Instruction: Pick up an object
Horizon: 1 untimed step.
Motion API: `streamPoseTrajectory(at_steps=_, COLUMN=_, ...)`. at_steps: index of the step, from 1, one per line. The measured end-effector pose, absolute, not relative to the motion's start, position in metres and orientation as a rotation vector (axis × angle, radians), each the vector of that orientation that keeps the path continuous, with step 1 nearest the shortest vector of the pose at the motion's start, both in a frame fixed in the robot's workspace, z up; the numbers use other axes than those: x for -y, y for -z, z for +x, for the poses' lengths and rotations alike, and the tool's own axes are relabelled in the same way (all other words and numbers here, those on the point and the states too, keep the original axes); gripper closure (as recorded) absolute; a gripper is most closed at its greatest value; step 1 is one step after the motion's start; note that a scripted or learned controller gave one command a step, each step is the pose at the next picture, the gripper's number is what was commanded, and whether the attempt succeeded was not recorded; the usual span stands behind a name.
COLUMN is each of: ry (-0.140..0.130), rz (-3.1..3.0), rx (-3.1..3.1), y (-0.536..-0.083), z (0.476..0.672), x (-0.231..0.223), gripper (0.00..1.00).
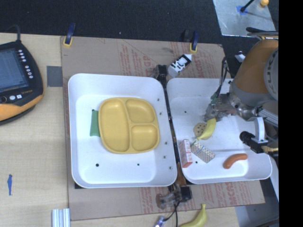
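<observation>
The right bin (246,174) holds a small yellow banana (209,128) with a round tan piece (199,127) at its left side. Lower down lie a red and white carton (185,153), a silvery packet (203,151) and a reddish sausage (235,160). My gripper (215,111) hangs low in this bin, right above the upper end of the banana and seemingly touching it. The grey arm with its orange band (253,70) reaches in from the right.
The left bin (80,164) carries a yellow divided plate (128,125) with a green strip (94,123) at its left edge. A teach pendant (16,79) lies at the far left. Another banana (197,217) lies on the bench below the bins, and a black and white item (180,64) above them.
</observation>
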State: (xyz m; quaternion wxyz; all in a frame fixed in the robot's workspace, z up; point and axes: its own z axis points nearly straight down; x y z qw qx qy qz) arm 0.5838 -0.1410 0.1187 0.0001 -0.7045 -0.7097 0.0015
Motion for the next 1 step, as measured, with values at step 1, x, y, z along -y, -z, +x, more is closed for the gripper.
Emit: streamPoseTrajectory(at_steps=1, ry=-0.005, rz=-2.212, rx=2.228, y=-0.1921, z=0.5468, x=0.0768, gripper=1.00)
